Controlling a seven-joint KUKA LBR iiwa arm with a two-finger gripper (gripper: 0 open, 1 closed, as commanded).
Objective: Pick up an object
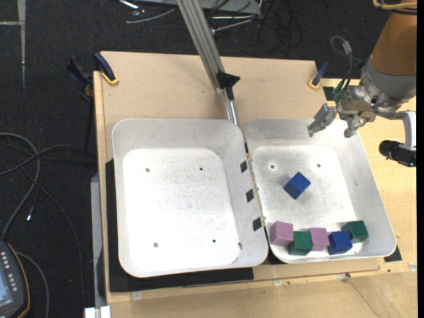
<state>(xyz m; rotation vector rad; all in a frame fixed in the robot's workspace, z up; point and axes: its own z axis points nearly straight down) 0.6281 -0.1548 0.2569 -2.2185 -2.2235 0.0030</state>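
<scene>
In the camera view, the arm (pixel 396 42) reaches in from the right and hangs its pincer (pixel 335 123) above the far rim of the right bin (pixel 371 184). The fingers (pixel 320 120) are spread apart with nothing between them, which fits a pincer poised above the bin before a descent, not one carrying anything.

The likeliest target is the blue cube (pixel 297 185), lying alone near the middle of the right bin, well apart from the other blocks and nearer the viewer than the pincer. It sits turned, one corner pointing toward the front edge, its top face a lighter blue than its sides; standing free like this, it leaves room for a finger on either side.

The remaining blocks crowd the bin's front rim, where the floor curves up: a lilac cube (pixel 282 232), a green cube (pixel 301 242), a pink cube (pixel 318 238), a second blue cube (pixel 339 242) and a dark green cube (pixel 358 230). They touch or nearly touch, so they would be harder to grip cleanly.

The left bin (pixel 126 177) lies just beside the right one on the bench (pixel 165 85).
</scene>
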